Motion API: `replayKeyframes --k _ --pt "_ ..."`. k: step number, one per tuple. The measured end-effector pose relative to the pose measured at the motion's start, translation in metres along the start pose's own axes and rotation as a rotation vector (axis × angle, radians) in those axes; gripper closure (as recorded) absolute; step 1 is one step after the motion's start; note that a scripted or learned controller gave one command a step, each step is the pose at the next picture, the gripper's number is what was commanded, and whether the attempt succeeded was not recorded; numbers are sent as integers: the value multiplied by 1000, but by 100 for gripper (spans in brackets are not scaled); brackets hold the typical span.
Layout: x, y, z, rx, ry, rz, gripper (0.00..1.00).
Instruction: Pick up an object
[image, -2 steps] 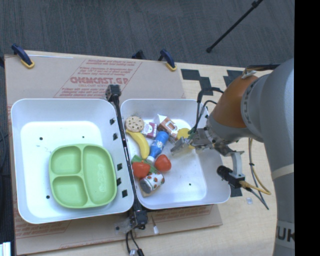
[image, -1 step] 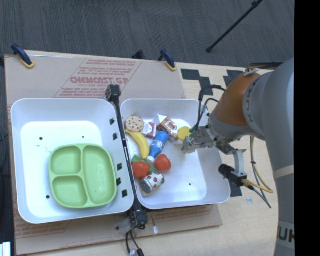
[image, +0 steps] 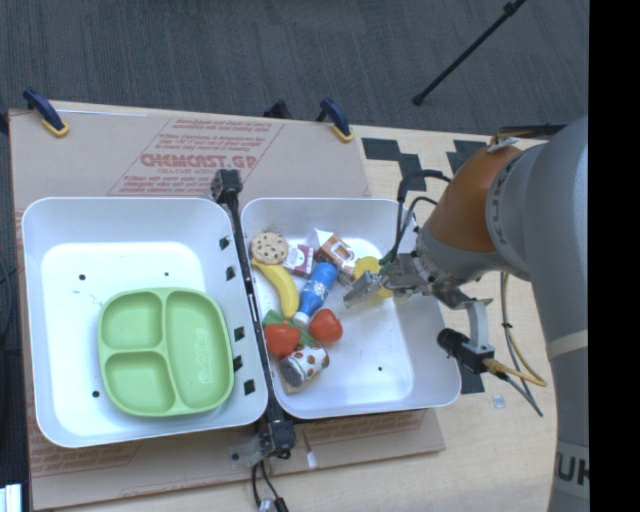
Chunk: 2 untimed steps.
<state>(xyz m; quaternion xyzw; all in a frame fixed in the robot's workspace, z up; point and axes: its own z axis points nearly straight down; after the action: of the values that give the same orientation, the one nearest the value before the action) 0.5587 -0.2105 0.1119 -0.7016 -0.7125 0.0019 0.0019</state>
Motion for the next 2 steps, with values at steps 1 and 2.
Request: replayKeyframes --k 1,2 --pt "0 0 -10 0 1 -2 100" --pt "0 0 -10 0 1 -2 0"
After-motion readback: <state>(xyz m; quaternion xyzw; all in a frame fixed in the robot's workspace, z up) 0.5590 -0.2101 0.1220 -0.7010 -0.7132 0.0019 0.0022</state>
